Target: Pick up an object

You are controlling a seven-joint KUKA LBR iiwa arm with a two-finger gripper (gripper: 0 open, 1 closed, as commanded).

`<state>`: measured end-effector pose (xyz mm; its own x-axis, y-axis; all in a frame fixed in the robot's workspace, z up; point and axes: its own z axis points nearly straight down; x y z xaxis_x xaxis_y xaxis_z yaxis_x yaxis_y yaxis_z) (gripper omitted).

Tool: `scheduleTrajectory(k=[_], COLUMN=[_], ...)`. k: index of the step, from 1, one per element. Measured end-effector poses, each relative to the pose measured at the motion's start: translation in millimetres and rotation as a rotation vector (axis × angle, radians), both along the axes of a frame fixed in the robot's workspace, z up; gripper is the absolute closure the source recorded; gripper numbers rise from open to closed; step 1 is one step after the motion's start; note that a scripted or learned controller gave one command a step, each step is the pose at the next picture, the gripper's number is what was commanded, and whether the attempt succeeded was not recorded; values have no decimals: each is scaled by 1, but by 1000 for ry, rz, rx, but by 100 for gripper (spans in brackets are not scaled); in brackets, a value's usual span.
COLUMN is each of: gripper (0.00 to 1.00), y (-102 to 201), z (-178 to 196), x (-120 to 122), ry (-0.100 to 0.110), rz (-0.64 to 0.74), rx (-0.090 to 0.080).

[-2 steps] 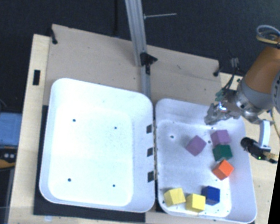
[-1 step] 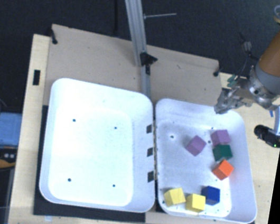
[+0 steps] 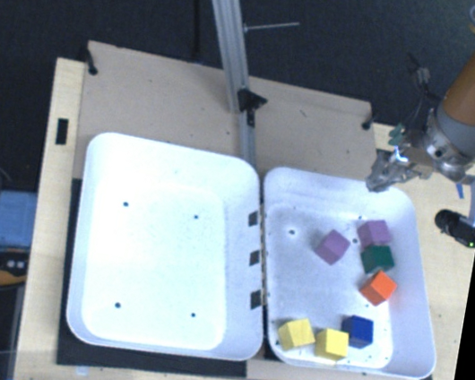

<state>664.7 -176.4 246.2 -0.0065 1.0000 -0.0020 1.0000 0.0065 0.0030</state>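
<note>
Seven blocks (image 3: 332, 246) in bin, below tool (image 3: 378, 180)

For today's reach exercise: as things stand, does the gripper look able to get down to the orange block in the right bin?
Probably yes. The orange block lies uncovered in the right bin, apart from the green block above it, and the gripper hangs at the bin's far rim.

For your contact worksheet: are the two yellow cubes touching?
Cannot tell. In the camera view the left yellow cube and right yellow cube sit edge to edge, with neither gap nor contact plainly visible.
</note>
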Motion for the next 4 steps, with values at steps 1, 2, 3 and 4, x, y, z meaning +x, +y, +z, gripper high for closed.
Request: scheduleTrajectory(k=[1, 2, 3, 4], gripper=[100, 100, 100, 100], y=[55, 113, 158, 200], z=[10, -1, -10, -12], x=[-5, -9, -20, -31], ry=[1, 3, 4, 4], rz=[0, 1, 0, 0], rx=[3, 3, 3, 3])
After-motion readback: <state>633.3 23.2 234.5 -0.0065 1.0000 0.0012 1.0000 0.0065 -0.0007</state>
